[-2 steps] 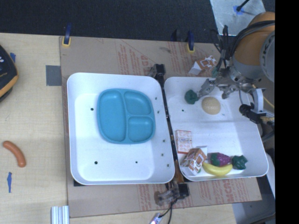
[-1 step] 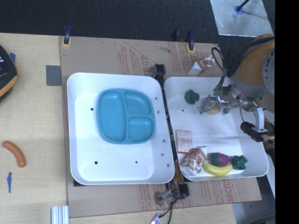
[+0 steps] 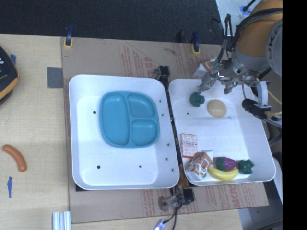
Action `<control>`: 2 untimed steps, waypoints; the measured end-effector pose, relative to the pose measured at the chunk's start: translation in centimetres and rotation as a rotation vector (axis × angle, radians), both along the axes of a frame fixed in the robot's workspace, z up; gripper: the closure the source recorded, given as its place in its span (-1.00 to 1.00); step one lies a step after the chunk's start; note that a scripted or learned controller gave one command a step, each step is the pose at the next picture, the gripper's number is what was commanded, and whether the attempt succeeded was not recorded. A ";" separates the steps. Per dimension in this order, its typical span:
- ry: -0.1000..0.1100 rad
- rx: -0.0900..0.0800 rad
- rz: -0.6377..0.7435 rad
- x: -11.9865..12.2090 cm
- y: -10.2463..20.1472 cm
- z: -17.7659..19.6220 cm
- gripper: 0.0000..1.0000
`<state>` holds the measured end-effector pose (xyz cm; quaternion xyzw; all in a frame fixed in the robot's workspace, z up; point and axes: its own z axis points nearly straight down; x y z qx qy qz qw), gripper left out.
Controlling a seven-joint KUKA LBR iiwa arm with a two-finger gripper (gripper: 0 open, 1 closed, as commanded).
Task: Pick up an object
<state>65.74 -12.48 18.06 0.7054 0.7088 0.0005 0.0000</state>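
My gripper [image 3: 218,84] hangs over the back of the right bin [image 3: 254,143], its fingers spread apart with nothing between them. A dark green round object [image 3: 196,99] lies just below and left of the left fingertip. A pale beige egg-shaped object [image 3: 217,108] lies a little below the gripper. Toward the bin's front lie a small red-and-white packet [image 3: 188,144], a brown-and-white wrapper [image 3: 199,164], a yellow banana [image 3: 222,174], a purple toy [image 3: 226,163] and a dark green toy [image 3: 246,166].
The left bin [image 3: 81,128] holds a blue divided plate [image 3: 129,118]. A sausage toy [image 3: 15,157] lies on the bench at far left. A dark device [image 3: 5,73] sits at the left edge. Clamps and cables stand behind the bins.
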 end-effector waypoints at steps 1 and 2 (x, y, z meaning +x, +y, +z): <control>-0.003 -0.003 0.001 0.1 -0.3 -8.6 -1.00; 0.003 -0.004 0.002 -0.1 -0.4 -7.8 1.00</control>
